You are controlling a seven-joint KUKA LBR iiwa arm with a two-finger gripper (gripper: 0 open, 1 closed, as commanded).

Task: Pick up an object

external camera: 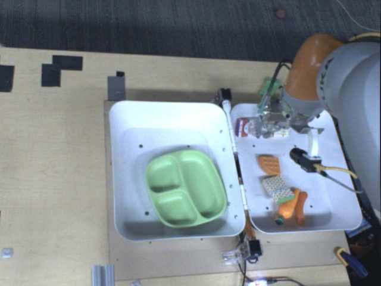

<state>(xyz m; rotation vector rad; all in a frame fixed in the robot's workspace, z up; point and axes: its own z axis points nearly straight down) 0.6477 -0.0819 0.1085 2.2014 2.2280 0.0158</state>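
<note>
In the right bin [342,216] the gripper [269,126] hung low over the far left corner, just beside a red-and-white packet [242,127]; whether it was released or clenched could not be told. Nearer than the gripper lay an orange waffle [269,164], a patterned block [277,186] and a carrot [293,207]. The left bin [128,154] held a green tray [186,186].

Divided plate [186,187] in left bin [128,124]; approx. four small items [283,189] in right bin [342,219].

1. The table [53,177] is carrying two white bins side by side.
2. The left bin [128,124] is sitting touching the right bin [339,213].
3. Black marks [59,69] are lying far left.
</note>
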